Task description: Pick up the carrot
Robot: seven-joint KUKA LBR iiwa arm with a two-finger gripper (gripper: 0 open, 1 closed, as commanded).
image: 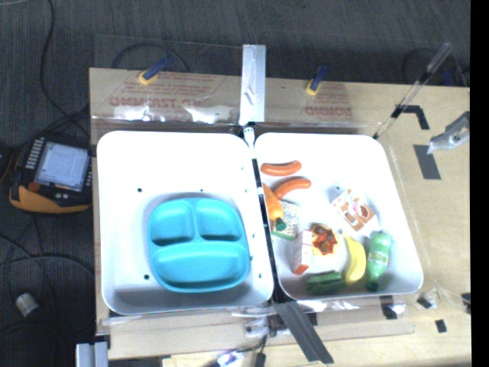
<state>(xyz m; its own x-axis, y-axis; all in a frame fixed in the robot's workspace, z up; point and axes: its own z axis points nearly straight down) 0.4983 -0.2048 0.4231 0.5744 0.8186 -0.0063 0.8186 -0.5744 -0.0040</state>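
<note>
The carrot (270, 203) is a small orange wedge lying against the left wall of the right bin (397, 205), close to the divider between the bins. Its lower end touches a green-and-white toy (285, 225). Two orange-red sausages (281, 167) (293, 186) lie just above and to the right of it.
The right bin also holds a white and red carton (354, 210), a boxed food toy (319, 247), a banana (354, 259), a green bottle (378, 257) and a dark green vegetable (325, 284). A blue divided plate (199, 243) sits in the left bin (122, 205).
</note>
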